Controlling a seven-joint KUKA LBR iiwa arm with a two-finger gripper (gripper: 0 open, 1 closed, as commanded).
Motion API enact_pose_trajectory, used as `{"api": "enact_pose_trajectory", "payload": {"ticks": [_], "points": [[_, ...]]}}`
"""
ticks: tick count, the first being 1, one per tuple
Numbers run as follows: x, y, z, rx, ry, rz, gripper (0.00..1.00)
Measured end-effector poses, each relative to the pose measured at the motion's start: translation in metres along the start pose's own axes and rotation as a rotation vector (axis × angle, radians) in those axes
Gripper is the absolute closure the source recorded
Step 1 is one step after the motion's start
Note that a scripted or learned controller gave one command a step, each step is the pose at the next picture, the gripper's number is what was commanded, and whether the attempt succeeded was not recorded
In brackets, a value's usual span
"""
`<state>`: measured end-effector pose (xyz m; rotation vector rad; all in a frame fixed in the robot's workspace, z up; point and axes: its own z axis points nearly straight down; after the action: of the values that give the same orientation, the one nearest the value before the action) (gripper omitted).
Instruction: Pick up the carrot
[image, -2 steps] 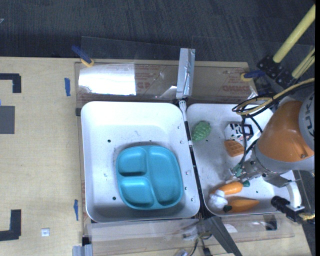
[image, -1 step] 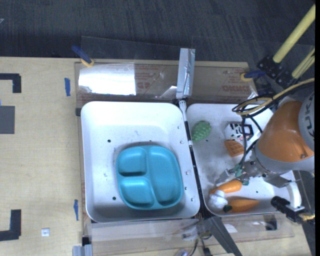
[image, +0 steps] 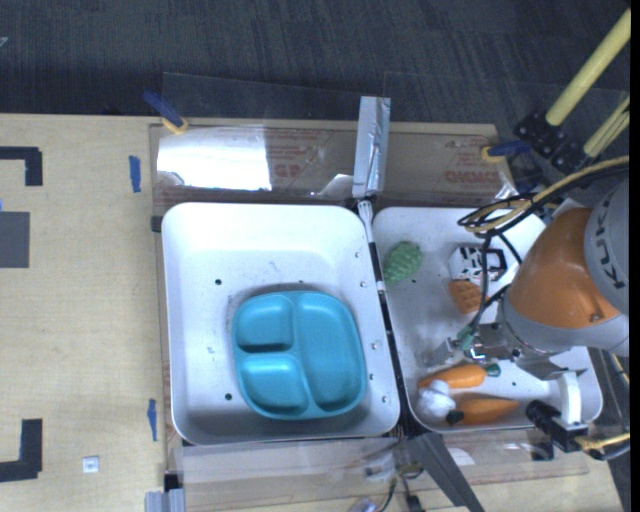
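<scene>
The carrot (image: 456, 378) is orange with a small green stub at its right end. It lies near the front of the right bin (image: 432, 232). My gripper (image: 470, 345) hangs just above and behind the carrot's right end, below the grey wrist and the orange band (image: 562, 280). From this angle the arm covers most of the gripper. I see nothing lifted off the bin floor.
A second long orange piece (image: 495, 408) lies in front of the carrot, with a white lump (image: 435, 403) at its left end. A green leafy item (image: 403, 260) and a small orange item (image: 463, 295) sit further back. The left bin (image: 200, 250) holds a blue divided plate (image: 298, 352).
</scene>
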<state>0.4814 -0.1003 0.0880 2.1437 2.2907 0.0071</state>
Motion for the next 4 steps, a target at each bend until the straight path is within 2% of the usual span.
{"api": "enact_pose_trajectory", "payload": {"ticks": [1, 2, 3, 4], "points": [[0.0, 0.002, -0.011, -0.006, -0.002, 0.001, 1.0], [0.0, 0.001, -0.01, -0.004, -0.002, 0.001, 0.0], [-0.002, 0.0, 0.0, 0.001, 0.001, -0.252, 0.0], [-0.004, -0.001, -0.041, 0.002, -0.002, -0.584, 0.0]]}}
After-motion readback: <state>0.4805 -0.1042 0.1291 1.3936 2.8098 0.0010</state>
